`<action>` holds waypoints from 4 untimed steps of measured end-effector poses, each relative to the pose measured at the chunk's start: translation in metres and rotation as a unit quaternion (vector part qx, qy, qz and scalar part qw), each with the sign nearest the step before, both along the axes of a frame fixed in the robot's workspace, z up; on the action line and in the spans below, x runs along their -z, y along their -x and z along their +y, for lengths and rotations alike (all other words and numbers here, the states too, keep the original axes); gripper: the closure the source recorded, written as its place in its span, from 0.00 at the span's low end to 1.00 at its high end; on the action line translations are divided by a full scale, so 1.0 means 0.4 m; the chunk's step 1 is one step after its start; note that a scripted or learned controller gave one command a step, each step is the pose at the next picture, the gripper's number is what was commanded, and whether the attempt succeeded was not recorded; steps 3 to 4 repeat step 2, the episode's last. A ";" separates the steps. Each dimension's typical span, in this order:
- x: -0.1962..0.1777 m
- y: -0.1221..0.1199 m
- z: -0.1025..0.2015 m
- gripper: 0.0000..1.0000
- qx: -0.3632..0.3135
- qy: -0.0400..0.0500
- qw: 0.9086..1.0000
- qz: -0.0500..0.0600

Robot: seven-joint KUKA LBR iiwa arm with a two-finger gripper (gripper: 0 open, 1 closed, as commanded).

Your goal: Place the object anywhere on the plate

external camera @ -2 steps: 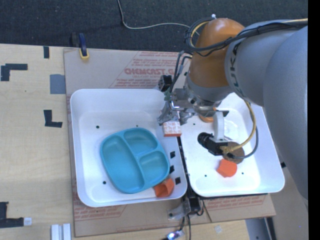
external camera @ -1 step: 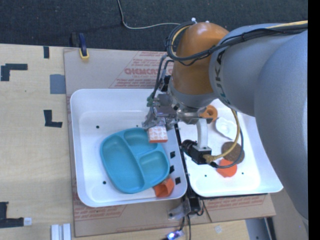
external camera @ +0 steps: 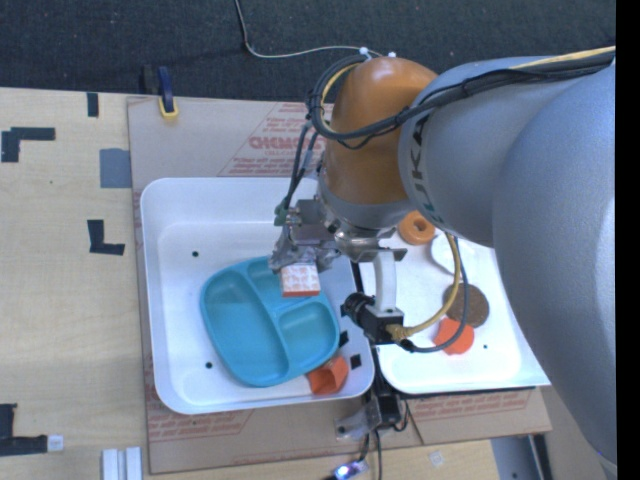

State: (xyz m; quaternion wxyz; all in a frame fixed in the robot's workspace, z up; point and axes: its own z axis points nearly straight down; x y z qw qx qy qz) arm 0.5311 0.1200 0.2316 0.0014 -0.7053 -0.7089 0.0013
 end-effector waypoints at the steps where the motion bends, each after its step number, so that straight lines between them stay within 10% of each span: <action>1: -0.003 -0.014 -0.002 1.00 0.001 0.000 1.000 -0.001; 2: -0.003 -0.014 -0.003 0.00 0.001 0.000 1.000 -0.001; 4: -0.003 -0.014 -0.003 0.00 0.001 0.000 1.000 -0.001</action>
